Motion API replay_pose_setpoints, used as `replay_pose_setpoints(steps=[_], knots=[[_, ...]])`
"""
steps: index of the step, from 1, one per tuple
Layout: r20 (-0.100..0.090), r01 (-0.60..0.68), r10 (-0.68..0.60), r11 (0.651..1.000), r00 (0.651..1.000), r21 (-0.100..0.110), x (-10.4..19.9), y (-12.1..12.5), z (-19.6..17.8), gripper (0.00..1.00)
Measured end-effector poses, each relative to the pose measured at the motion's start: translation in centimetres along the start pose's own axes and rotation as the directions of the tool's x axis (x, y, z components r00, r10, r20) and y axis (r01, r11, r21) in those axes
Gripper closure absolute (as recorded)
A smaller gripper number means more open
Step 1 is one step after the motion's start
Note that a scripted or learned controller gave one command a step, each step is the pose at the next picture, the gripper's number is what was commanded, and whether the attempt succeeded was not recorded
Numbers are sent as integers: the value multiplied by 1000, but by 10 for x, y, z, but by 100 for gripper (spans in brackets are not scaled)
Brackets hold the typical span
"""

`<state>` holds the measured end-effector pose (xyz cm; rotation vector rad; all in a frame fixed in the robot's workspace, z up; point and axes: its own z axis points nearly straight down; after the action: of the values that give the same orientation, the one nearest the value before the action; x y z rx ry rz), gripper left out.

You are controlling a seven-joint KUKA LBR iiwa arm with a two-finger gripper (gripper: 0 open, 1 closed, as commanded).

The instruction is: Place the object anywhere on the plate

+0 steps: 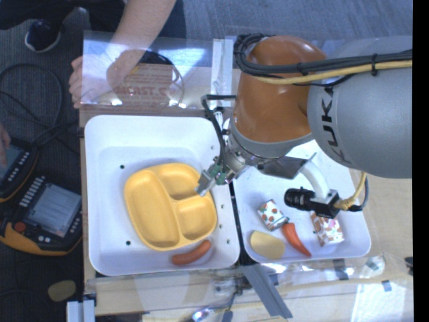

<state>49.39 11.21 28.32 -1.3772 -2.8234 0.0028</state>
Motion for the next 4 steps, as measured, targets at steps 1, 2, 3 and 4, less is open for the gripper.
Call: replay_pose_setpoints(steps=[1,2,3,4], knots=[[-2,217,-217,976,976,0,-24,-32,95,100],[1,226,-226,974,974,-2,-81,84,32,100],[-1,119,-119,993,993,2,-65,-27,82,100],[-3,361,-361,933,933,-1,10,-3,149,100]])
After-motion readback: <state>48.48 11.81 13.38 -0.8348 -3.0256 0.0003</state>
